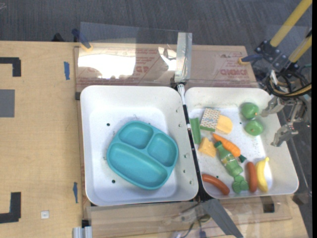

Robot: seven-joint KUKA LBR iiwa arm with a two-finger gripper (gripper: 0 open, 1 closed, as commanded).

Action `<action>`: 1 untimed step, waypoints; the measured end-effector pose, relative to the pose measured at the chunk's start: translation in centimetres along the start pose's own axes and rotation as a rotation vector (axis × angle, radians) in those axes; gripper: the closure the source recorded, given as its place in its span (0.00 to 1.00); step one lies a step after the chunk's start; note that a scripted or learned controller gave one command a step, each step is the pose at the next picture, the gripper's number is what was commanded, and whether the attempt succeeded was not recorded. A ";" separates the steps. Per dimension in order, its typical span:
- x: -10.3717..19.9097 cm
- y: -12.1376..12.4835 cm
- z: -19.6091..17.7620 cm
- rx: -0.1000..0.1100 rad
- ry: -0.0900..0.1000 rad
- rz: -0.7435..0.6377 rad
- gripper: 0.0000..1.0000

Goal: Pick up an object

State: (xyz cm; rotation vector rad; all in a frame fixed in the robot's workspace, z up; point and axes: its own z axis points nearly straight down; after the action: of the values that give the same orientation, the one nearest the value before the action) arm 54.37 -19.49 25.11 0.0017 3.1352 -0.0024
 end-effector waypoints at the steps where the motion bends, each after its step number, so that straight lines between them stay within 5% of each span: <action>1: -6.9 -2.3 14.9 -0.008 0.015 0.059 0.00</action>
State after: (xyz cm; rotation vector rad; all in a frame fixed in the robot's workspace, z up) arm 61.35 -21.79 10.21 0.0943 3.1487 0.0103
